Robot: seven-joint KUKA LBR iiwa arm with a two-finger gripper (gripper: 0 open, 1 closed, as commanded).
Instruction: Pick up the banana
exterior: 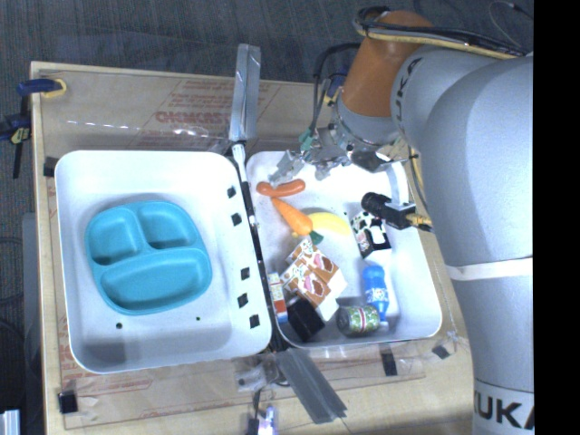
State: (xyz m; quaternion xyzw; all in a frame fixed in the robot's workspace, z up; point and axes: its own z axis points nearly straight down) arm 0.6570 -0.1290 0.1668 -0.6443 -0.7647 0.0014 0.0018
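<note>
One banana: yellow banana (331,222) lying in the right bin (426,284), about mid-bin, its left end touching the carrot.
Nearest neighbours: orange carrot (293,215) just beside on the left, sausage (281,188) above that, black-and-white carton (371,234) just to the right, snack packet (312,275) below.
Further things: blue bottle (376,289) and green can (359,318) near the front wall; blue divided tray (148,254) in the left bin (72,333), well apart.
Step in hand: approach, not yet over the fruit, as judged.
Doing it well: come down above the free right half of the banana, away from the carrot; close across the narrow width; keep clear of the carton.
Risk: pinching the carrot together, or the curved skin slipping out.
Gripper: gripper (311,157) near the back wall of the right bin, above the sausage; nothing seen between its tips; spread or pressed together, cannot tell.
</note>
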